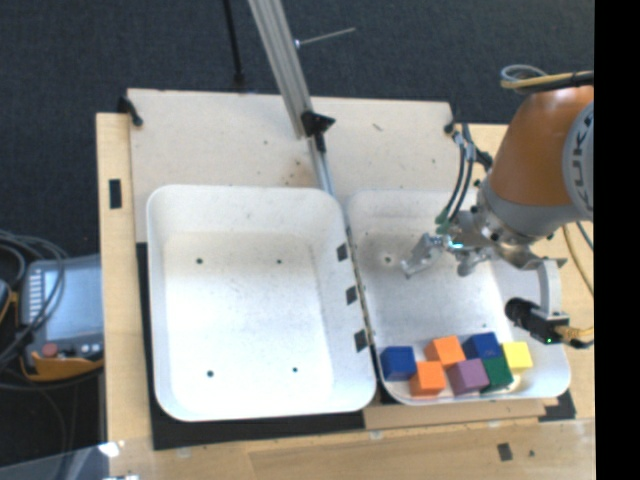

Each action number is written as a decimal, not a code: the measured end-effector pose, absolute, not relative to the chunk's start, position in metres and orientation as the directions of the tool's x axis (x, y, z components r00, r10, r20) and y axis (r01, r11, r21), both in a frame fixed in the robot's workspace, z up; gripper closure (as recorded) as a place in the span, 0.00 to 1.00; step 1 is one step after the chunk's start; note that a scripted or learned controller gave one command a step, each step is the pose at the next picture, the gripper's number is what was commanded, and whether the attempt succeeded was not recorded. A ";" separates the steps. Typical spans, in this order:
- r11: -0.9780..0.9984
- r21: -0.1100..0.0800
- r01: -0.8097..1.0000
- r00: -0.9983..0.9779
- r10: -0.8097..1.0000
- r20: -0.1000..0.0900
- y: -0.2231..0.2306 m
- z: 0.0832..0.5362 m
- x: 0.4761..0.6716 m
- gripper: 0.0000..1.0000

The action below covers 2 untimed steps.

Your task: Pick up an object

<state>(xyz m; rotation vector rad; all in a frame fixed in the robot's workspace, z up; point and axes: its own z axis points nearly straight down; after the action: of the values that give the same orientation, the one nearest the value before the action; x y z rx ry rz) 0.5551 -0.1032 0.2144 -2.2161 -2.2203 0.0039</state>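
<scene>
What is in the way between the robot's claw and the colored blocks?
Nothing visible. The gripper hangs over bare floor of the right bin, and the blocks are bunched along that bin's near edge, with open space between them.

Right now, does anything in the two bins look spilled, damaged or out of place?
Nothing stands out. The coloured blocks sit bunched at the near edge of the right bin, all inside it. The gripper hangs above that bin, apart from them.

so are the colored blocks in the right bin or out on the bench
In. The colored blocks sit clustered at the near edge of the right bin, inside its rim.
</scene>
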 end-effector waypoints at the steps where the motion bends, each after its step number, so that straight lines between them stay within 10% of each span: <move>1: -0.001 0.001 1.000 0.001 1.000 0.000 -0.104 0.217 0.556 0.00; 2: -0.003 -0.004 1.000 0.003 1.000 -0.001 -0.113 0.163 0.562 0.00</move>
<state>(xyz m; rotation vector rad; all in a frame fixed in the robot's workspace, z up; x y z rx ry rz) 0.5616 -0.1131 0.1628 -2.2230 -2.2169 0.0063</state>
